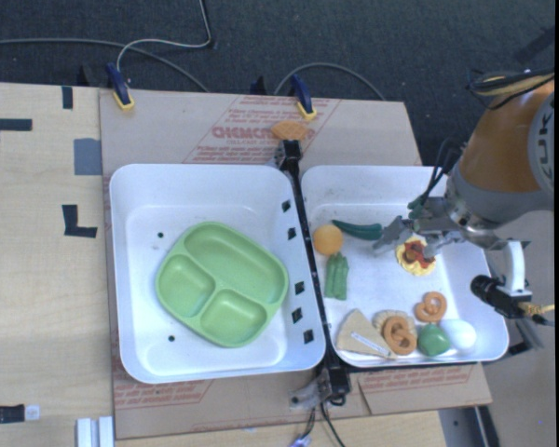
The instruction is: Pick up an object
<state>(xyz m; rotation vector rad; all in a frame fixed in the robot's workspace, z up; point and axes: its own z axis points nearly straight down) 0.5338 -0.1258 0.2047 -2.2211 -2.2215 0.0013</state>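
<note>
From my station, the gripper [417,234] hangs right of centre in the frame, fingers spread and holding nothing, poised directly over the red-and-yellow toy [415,257] in the right bin [373,177], probably its target. Left of it lie the dark green pepper [357,228] and orange ball [328,240]; a green divided plate [222,283] occupies the left bin [140,194].

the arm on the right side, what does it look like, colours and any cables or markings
The arm has a broad orange band over a grey wrist section, with part of dark lettering on the orange at the frame's right. Thin dark cables run beside the wrist. The gripper is grey metal with slim fingers. A black and white fitting juts out below the wrist.
</note>
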